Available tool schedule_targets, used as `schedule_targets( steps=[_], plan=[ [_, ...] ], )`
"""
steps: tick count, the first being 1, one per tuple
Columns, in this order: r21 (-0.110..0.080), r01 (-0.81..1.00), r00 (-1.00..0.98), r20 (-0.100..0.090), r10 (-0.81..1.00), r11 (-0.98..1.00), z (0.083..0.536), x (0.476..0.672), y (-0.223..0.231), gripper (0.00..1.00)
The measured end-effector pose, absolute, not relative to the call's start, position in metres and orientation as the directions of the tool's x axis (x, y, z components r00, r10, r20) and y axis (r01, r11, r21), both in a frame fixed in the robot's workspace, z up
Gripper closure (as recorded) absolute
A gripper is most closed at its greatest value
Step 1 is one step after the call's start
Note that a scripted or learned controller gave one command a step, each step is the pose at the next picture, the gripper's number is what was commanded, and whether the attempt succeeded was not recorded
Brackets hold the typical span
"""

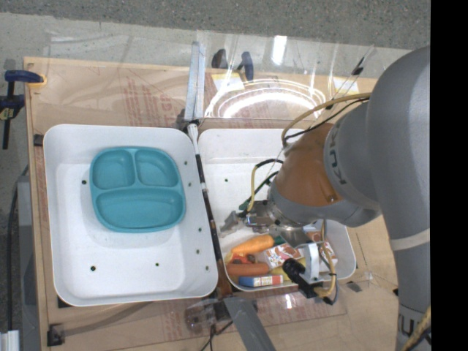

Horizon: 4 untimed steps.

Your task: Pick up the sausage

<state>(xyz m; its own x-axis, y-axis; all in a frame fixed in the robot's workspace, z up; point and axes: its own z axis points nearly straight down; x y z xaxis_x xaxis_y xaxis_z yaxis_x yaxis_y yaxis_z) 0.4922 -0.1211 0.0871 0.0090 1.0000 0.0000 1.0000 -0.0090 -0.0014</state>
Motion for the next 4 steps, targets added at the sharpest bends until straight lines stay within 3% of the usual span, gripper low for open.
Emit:
schedule_targets(
  steps=[1, 2, 3, 4],
  plan=[
    [0.0, 0.988, 0.156, 0.0, 0.988, -0.156, 0.128, 0.558, -0.211, 0.0],
    [-0.003, 1.0, -0.018, 0.001, 1.0, 0.018, 0.087, 0.543, -0.136, 0.0],
    [0.0, 0.99, -0.139, -0.001, 0.99, 0.139, 0.111, 0.582, -0.187, 0.0],
    [-0.002, 0.999, -0.034, 0.0, 0.999, 0.034, 0.087, 0.603, -0.127, 0.0]
  ],
)
